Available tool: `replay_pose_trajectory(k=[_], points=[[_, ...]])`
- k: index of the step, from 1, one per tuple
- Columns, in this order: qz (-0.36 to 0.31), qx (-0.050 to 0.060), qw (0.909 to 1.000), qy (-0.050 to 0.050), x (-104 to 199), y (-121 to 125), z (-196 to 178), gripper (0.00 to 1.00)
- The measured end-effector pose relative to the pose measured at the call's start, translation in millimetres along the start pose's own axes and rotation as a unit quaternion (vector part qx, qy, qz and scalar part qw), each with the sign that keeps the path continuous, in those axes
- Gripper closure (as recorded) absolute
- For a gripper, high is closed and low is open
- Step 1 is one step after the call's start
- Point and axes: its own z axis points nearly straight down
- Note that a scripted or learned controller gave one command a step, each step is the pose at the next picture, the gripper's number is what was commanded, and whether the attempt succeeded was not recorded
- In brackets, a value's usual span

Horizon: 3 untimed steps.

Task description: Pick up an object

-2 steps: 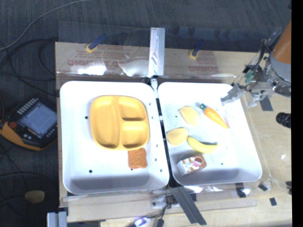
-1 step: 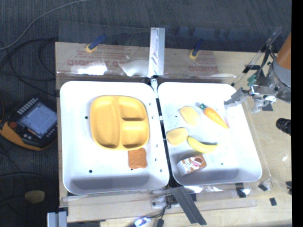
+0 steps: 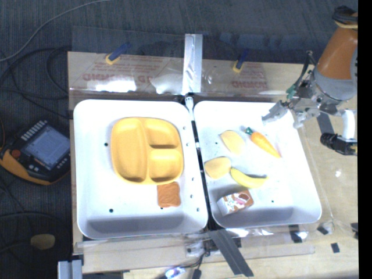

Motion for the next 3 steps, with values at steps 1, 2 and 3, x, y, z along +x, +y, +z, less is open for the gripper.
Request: replay_pose_trajectory(k=[1,2,3], points=[[-0.113,-0.002,0.9936,0.002,-4.2,2.7,107.8,0.0],[-0.114,-0.002,0.9935,0.002,-2.8,3.3,98.9,1.0],[-0.051,0.0,0.9987,0.001,128.8,-6.1,-54.3,1.0]])
